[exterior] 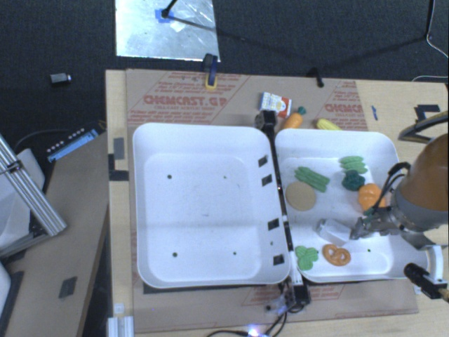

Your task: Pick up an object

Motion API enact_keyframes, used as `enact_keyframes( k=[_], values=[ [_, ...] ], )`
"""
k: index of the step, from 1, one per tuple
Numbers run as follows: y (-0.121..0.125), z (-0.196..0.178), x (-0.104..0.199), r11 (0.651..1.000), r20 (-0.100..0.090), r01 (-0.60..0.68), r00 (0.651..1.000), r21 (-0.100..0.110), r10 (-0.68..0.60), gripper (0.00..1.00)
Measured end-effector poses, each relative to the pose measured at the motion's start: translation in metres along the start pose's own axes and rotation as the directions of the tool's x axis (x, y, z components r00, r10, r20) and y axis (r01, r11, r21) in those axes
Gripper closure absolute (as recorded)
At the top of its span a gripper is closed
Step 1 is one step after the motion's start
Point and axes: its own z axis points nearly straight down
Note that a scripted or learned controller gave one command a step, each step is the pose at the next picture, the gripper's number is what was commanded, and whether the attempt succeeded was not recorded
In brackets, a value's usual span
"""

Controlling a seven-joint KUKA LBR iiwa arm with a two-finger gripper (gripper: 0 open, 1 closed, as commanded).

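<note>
The right bin (382, 144) holds several toy foods: a green pickle (312, 177), a tan disc (302, 196), a light green piece (353, 163), a dark teal piece (353, 181), an orange piece (369, 195), a pretzel (337, 255) and a green leafy piece (306, 257). A small grey object (330, 228) lies on the bin floor. My gripper (365, 227) is low in this bin, just right of the grey object and below the orange piece. The arm (428, 188) comes in from the right and hides the bin's right side.
The left bin (203, 135) sits beside the right one, with a black divider (277, 188) between them. Behind the bins lie a carrot (292, 121), a yellow piece (327, 125) and a small white box (273, 104). A clamp (210, 72) stands at the back edge.
</note>
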Motion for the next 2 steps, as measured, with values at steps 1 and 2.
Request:
enact_keyframes(
  k=[1, 2],
  values=[
    [0.027, -0.090, 0.047, 1.000, 0.003, 0.009, 1.000, -0.012, -0.009, 1.00],
    [0.019, -0.001, 0.019, 1.000, 0.002, -0.001, 1.000, -0.002, 0.001, 1.00]
  ],
)
